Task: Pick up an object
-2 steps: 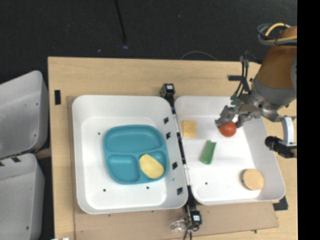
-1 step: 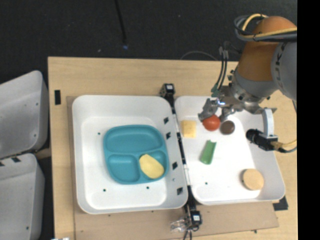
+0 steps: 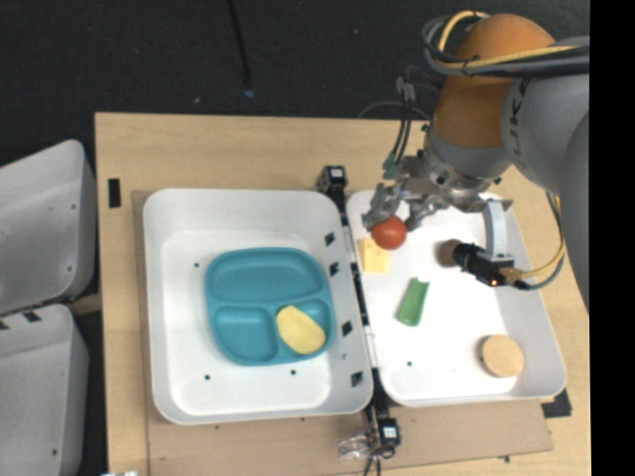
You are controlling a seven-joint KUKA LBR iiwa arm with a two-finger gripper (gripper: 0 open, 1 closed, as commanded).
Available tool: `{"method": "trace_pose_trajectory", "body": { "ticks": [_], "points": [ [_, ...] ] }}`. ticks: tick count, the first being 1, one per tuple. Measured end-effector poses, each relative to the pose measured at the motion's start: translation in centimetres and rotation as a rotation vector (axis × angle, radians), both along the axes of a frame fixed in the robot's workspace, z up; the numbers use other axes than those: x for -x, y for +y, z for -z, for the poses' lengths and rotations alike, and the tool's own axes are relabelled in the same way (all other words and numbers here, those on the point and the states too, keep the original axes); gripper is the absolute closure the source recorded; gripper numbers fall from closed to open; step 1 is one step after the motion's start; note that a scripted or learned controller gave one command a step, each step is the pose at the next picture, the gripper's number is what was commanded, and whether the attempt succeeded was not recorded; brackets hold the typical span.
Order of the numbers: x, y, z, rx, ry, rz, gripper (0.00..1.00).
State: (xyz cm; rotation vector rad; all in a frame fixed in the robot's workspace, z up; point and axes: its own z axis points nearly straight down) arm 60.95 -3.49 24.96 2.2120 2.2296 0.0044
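My gripper [image 3: 401, 216] hangs over the far left corner of the right bin [image 3: 526, 310], its two metal fingers spread apart and open. A small red ball [image 3: 390, 233] lies just below and between the fingertips, close to the left one; I cannot see that it is gripped. A pale yellow piece [image 3: 375, 257] lies right in front of the ball. A green block [image 3: 413, 301] lies mid-bin, and a tan round disc [image 3: 502, 356] rests near the front right corner.
The left bin [image 3: 179, 365] holds a teal divided tray [image 3: 260, 286] with a yellow lump [image 3: 300, 330] in its front right compartment. A black cabled part [image 3: 468, 257] of the arm hangs over the right bin. The ridge between the bins [image 3: 357, 296] runs beside the ball.
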Motion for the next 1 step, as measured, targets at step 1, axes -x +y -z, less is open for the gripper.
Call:
{"method": "trace_pose_trajectory", "body": {
  "ticks": [1],
  "points": [
    [-1.54,4.27,0.95,0.002,0.001,0.002,1.0]
  ]
}}
